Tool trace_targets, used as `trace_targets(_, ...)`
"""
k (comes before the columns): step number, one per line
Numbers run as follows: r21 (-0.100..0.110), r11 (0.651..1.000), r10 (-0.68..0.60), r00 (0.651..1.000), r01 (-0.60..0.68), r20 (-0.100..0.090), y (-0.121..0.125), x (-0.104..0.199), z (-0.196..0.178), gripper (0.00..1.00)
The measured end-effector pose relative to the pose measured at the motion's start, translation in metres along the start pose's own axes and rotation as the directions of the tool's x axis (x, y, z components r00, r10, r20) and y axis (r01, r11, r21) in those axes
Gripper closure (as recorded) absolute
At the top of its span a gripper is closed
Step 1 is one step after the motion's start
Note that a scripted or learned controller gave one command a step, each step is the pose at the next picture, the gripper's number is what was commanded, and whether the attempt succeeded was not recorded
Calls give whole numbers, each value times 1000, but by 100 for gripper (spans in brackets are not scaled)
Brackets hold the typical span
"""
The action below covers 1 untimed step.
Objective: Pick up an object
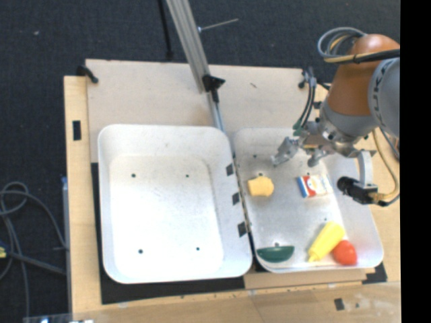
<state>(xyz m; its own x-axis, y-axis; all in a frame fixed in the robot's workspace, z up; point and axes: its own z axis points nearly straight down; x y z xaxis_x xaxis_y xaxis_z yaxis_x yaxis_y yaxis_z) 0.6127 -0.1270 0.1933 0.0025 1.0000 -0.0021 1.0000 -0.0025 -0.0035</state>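
Note:
My gripper [297, 155] hangs over the back part of the right bin [357, 214]. It is open, its two fingers spread apart with nothing between them. Below it and slightly left lies a yellow block [260, 186]. A small red, white and blue box [312, 186] lies just below the right finger [315, 159]. Near the bin's front sit a yellow bottle [326, 241], a red ball [345, 252] touching it, and a dark green piece [275, 252].
The left bin [168, 200] stands beside the right one, and their rims meet at the middle. A slanted metal rail [192, 36] rises from behind the bins. Cables [367, 190] trail off the wrist over the right bin's right edge.

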Motion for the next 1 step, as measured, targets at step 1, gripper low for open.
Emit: trace_targets(1,2,1000,1,1000,-1,-1,-5,3,62,0)
